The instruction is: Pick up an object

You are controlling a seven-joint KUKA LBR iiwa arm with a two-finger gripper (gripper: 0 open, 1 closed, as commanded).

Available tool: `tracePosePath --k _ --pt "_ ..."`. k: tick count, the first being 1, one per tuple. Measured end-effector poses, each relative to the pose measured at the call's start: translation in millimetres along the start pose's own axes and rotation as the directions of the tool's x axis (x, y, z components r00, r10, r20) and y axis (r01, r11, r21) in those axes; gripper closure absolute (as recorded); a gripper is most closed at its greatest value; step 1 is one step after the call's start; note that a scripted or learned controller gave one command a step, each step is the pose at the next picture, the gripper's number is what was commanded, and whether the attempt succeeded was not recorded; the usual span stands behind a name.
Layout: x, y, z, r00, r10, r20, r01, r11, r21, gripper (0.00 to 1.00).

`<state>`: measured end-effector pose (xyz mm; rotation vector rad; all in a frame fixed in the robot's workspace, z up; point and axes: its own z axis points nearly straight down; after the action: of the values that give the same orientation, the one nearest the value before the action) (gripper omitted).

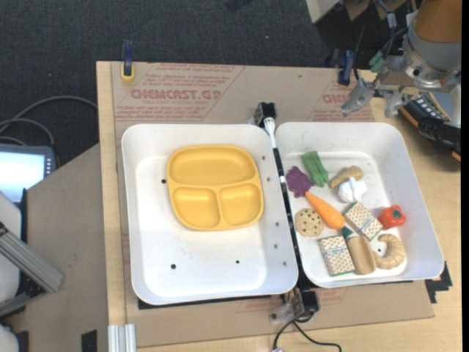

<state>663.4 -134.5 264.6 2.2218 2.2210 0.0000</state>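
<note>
gripper (374, 97) is seen hovering past the far rim of the right bin (410, 160), fingers apart, nothing held. an isolated target is best chosen: the tomato (393, 216) sits fairly clear near the right wall, while the carrot (325, 209), cookie (308, 223) and cracker (336, 255) are crowded together. descent should be kept vertical, jaws centred over the item. the tomato lies nearer than the claw and slightly right. the yellow tray (215, 187) in the left bin (146, 218) is left alone.

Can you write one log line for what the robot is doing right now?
arm: above right bin's far corner | gripper: holding nothing | toy food: all in bin | tray: left bin
</note>
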Motion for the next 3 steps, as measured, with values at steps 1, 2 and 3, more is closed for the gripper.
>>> tracePosePath --k 1,2,3 --pt "-57 -28 117 1.0 0.005 -0.001 -0.005 1.0 0.01 0.0" --pt "-17 -55 184 1.0 -0.001 -0.003 0.001 1.0 0.007 0.0" --pt "-19 -52 168 1.0 0.0 0.001 0.0 1.0 -0.005 1.0"
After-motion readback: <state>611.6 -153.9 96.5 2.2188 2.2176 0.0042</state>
